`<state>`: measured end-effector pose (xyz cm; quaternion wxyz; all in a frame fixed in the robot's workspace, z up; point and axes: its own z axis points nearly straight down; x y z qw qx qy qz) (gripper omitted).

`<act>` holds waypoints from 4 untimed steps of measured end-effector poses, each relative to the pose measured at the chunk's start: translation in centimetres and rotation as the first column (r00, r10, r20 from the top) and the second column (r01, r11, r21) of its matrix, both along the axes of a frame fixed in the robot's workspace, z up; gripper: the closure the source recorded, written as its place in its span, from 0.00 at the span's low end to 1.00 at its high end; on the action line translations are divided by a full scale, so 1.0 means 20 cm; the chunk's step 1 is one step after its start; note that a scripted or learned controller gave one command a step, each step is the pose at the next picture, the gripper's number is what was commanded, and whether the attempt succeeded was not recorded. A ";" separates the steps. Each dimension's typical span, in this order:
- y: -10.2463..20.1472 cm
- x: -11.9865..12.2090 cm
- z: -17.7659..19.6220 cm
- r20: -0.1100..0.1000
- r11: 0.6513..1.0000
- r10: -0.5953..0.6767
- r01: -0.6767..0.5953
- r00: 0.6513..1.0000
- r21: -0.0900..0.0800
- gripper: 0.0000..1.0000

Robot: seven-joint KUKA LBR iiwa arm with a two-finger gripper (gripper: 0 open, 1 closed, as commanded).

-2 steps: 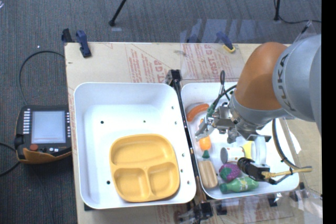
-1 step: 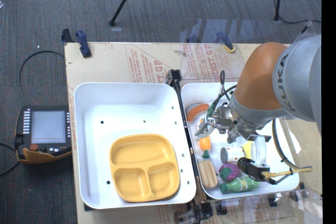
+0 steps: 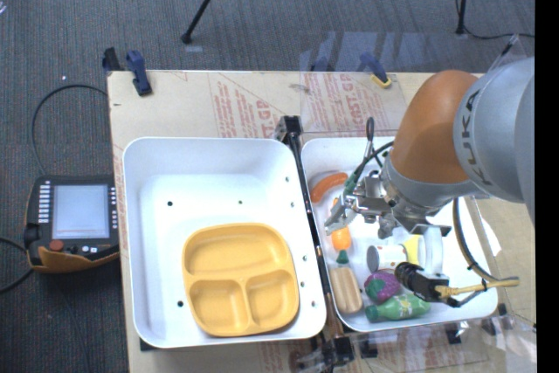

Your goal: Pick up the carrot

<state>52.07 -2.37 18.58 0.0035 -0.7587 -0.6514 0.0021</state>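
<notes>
Two white bins sit side by side on the desk point(image 3: 201, 100). The carrot point(image 3: 341, 238), a small orange piece with a green end, lies near the left wall of the right bin point(image 3: 489, 297), just below the gripper point(image 3: 349, 210). Whether the gripper is released or clenched I cannot tell; the wrist hides much of it. Nothing looks lifted, so the pick seems yet to be made. The left bin point(image 3: 148, 188) holds a yellow tray point(image 3: 240, 275). Grey carpet point(image 3: 79, 4) surrounds the desk, with a pendant point(image 3: 77, 218) at left.
</notes>
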 end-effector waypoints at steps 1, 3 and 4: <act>0.00 0.00 0.00 0.000 1.000 0.000 0.000 1.000 0.000 0.00; -0.34 0.04 -0.46 -0.004 0.999 -0.048 0.048 0.999 0.002 1.00; 0.11 0.14 0.01 0.006 0.983 -0.184 0.184 0.983 0.002 1.00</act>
